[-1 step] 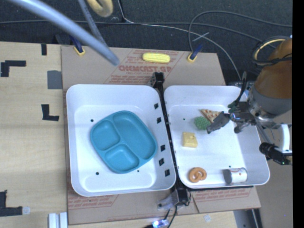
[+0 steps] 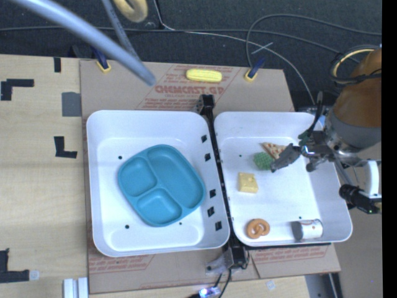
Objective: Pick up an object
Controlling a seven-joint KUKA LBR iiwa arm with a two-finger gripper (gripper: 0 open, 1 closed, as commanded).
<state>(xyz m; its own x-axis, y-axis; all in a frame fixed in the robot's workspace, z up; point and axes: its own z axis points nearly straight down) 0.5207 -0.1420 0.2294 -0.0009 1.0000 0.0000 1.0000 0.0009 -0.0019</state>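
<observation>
Left of centre, a blue divided tray [image 2: 160, 184] lies in the left bin [image 2: 102, 129]. In the right bin [image 2: 322, 194], a pale yellow cheese-like block [image 2: 248, 182] sits mid-frame, probably light, stiff and easiest pinched across its flat sides. Just right, the gripper [image 2: 280, 162] hovers near a green piece [image 2: 263, 161]; its grip state cannot be told.

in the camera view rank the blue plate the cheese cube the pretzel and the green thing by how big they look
1. blue plate, by far largest
2. cheese cube, pretzel and green thing: all look about alike, too close to rank
</observation>
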